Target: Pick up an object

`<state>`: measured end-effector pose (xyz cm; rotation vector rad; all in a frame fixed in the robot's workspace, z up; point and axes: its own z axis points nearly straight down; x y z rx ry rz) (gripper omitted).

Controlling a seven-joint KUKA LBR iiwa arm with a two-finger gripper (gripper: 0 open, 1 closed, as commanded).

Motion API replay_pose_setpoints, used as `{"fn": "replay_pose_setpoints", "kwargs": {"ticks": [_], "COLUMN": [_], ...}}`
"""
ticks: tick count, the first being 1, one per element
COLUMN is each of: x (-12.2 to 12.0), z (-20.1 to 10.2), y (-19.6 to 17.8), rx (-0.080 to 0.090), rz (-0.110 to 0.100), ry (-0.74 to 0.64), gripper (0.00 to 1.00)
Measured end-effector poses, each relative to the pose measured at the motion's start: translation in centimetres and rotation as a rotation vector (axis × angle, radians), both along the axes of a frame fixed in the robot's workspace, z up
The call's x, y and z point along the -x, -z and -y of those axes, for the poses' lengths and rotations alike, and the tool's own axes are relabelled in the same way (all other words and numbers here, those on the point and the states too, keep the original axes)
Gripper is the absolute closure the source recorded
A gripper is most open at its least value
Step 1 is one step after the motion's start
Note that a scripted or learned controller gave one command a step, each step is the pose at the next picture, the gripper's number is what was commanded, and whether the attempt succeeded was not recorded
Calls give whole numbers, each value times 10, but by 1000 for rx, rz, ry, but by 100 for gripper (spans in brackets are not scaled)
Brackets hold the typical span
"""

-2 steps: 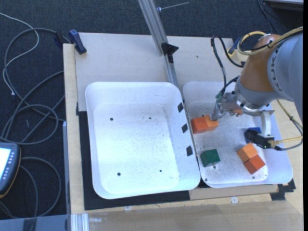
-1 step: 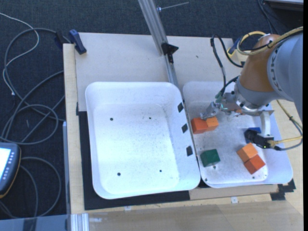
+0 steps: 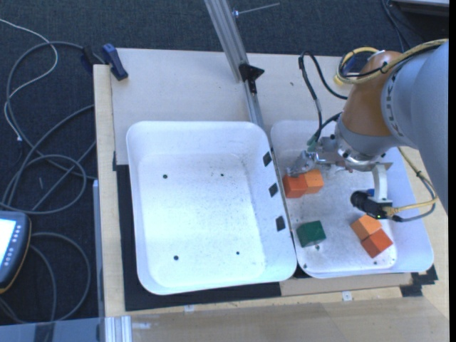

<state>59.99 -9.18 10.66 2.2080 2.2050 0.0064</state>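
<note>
Writing: none that I can read on any block, bin or on my arm.
Hand [image 3: 308, 164]: low in the right bin, by its left wall, right at the upper edge of an orange block [image 3: 303, 184]; I cannot tell how far it is open or whether it has hold of the block.
Blocks: the orange block lies near the right bin's [image 3: 420, 251] left wall; a green block [image 3: 311, 233] sits below it, close to the front rim; an orange wedge [image 3: 371, 235] lies to the right, near the front rim, apart from both.
Edges and room: the left bin [image 3: 199, 205] is speckled white, its right rim touching the right bin; black tabs [image 3: 273, 189] line that shared edge.
Surface: pale bench [image 3: 178, 84] with a blue clip [image 3: 114, 60] at its far left corner and a metal pole [image 3: 224, 30] rising from behind the bins.
Room: dark carpet [image 3: 50, 13] with loose cables [image 3: 35, 141]; a lit screen [image 3: 8, 244] at the left edge.
</note>
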Motion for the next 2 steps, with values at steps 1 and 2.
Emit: {"fn": "replay_pose_setpoints", "kwargs": {"ticks": [1,2], "x": [16,15], "z": [8,14], "y": [0,-10], "rx": [-11,1], "rz": [4,8], "ry": [0,1], "gripper": [0,100]}}
